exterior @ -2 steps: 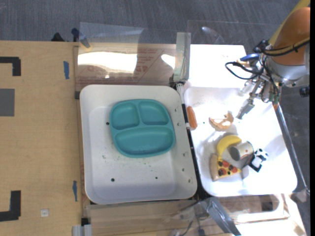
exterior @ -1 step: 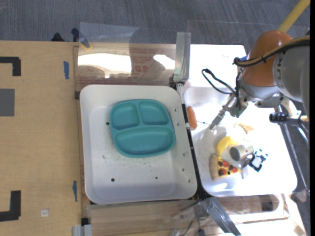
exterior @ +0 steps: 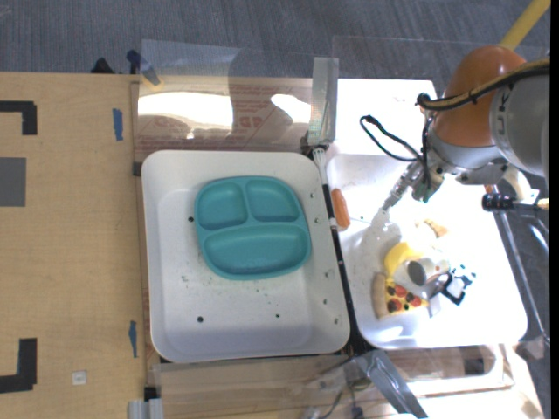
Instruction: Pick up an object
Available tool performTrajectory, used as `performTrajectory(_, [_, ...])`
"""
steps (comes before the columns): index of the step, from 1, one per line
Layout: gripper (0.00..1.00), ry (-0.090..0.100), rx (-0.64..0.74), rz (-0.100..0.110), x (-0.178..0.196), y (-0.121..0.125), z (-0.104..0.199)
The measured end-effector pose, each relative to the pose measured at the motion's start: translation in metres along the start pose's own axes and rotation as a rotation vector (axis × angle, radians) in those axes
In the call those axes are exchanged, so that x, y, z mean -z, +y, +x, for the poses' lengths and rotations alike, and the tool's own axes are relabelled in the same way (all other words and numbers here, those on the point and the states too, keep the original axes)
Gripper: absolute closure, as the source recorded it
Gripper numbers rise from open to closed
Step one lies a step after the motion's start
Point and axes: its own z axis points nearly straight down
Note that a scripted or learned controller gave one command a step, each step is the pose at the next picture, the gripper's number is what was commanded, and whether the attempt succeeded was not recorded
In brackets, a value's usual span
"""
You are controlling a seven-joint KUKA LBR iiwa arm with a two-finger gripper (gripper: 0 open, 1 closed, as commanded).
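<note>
My pincer (exterior: 391, 201) is hovering over the right white plastic bin (exterior: 489, 321), can't tell its state. Yellow rounded toy (exterior: 397, 257) is lying at its 6 o'clock, apart.

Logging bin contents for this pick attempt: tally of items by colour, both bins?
Teal: 1, divided plate, left bin
Orange: 1, small carrot-like piece, right bin left edge
Yellow: 1, toy
Grey: 1, cup-like item
Multicoloured: 1, flat piece
Black/blue: 1, small item
Total: 6; the right-bin clutter is overexposed, so its count is approximate.
</note>
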Motion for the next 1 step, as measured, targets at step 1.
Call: performTrajectory(1, [1.00,0.009,-0.483,0.006,0.0862,0.0217,0.0596])
